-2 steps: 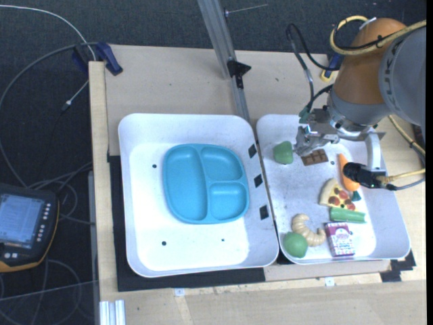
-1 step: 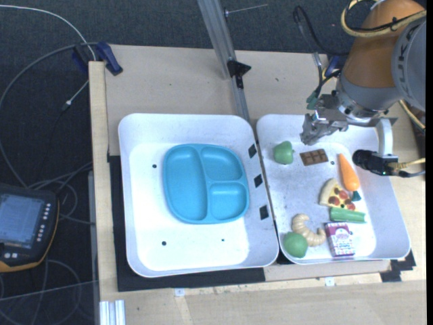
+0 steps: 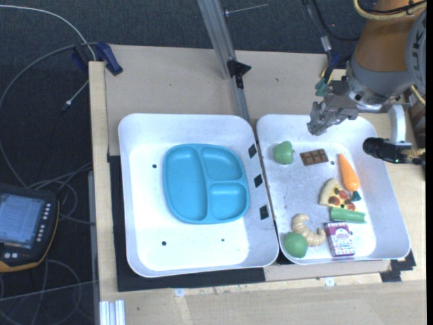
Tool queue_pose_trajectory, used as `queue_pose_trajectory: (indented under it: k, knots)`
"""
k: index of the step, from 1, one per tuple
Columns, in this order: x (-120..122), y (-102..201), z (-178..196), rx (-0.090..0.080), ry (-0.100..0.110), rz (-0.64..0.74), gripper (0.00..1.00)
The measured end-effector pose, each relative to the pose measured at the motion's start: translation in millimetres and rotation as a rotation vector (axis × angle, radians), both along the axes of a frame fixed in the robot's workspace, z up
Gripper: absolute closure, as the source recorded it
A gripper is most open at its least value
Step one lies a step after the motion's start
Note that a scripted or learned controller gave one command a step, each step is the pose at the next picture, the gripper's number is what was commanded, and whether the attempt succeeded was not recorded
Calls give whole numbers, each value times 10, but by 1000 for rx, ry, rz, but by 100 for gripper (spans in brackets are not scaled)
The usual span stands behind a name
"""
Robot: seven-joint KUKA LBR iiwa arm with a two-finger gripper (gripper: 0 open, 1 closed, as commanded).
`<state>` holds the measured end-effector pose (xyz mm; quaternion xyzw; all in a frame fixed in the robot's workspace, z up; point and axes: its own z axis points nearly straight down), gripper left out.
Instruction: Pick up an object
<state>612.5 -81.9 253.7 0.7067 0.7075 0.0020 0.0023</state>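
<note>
Dark carpet surrounds a tan wooden bench (image 3: 176,80), with loose cables trailing at the left and a handheld control pendant with a lit screen (image 3: 24,225) lying on the floor there. We note two shallow white bins side by side on the bench. Left white bin (image 3: 139,249): it holds a blue plastic divided plate (image 3: 203,181) with three compartments, lying flat near the middle. Right white bin (image 3: 389,225): it holds the small items. We log a round green toy fruit (image 3: 283,152) near the far left corner, a small brown chocolate-like square (image 3: 313,158) just beside it, an orange toy carrot (image 3: 348,171) to the right, a toy pizza slice with coloured toppings (image 3: 336,195) below the carrot, a green flat piece (image 3: 347,215) touching the slice's lower edge, a beige curled toy shrimp-like piece (image 3: 308,230), a second green round toy (image 3: 295,244) touching it, and a small pink-and-white carton (image 3: 340,240) near the front edge.

A grey arm with orange band (image 3: 389,39) reaches in from the right. Its two-finger gripper (image 3: 323,120) hangs above the far rim of the right bin, apart from every item, nearest the brown square. We see nothing between the fingers; we cannot tell whether they stand apart or together. A metal pole (image 3: 216,26) rises behind the bins.
</note>
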Motion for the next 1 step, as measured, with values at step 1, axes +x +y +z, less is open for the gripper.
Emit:
queue_pose_trajectory:
  k: [1]
  knots:
    - [-68,535,58,4,7,6,100]
